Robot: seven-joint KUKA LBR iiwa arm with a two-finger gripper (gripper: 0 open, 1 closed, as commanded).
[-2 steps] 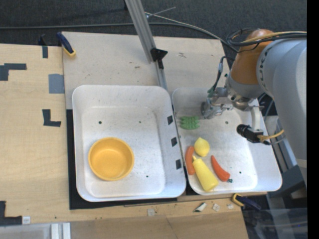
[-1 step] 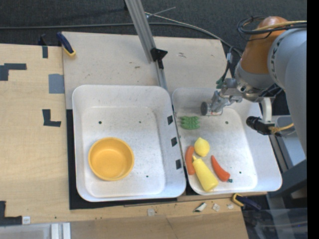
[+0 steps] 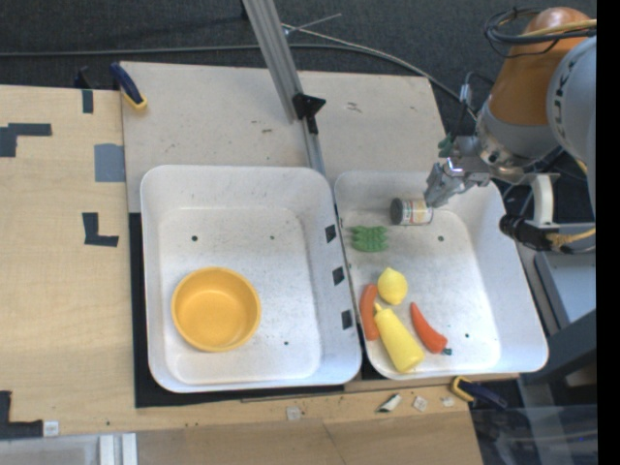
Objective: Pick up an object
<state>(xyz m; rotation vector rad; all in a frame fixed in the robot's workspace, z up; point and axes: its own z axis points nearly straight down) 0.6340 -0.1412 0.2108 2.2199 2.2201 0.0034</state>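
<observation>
white right bin's (image 3: 504, 347) far edge, gripper (image 3: 438, 188) beside small jar (image 3: 412, 211)

Floor: dark grey carpet (image 3: 145, 8) is seen along the top, crossed by thin cables (image 3: 387, 61).
Bench: a pale wooden top (image 3: 48, 260) is marked with dark tape pieces (image 3: 92, 229) on the left.
Board: a whitish, scuffed panel (image 3: 213, 124) is laid under the bins.
Pole: a slanted grey metal bar (image 3: 276, 42) is fixed at the board's middle.
Clamps: blue-and-yellow clamps (image 3: 128, 85) are seen at the board's corners.
Light: even, with soft shadows.
</observation>
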